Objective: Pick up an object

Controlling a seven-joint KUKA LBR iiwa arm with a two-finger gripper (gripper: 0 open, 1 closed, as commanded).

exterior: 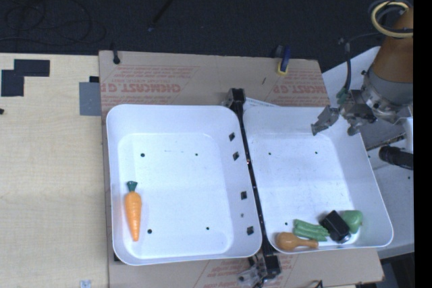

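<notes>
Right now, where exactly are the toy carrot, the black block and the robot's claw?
carrot (133,213): camera view, middle of its orange body, left bin.
black block (335,224): camera view, its top face, right bin.
gripper (335,121): camera view, midway between its two fingertips, over the right bin's far edge.

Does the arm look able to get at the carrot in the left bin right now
Probably yes. The carrot lies alone in the left bin, nothing over or beside it. The gripper hangs at the right bin's far edge, so it must cross over.

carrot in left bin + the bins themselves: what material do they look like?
Carrot: likely moulded plastic toy; uniform orange body, flat green top, slight sheen. Bins: probably thin formed white plastic; smooth, rounded corners and rolled rim, small dark holes in the floor. Can't confirm either from above.
</notes>
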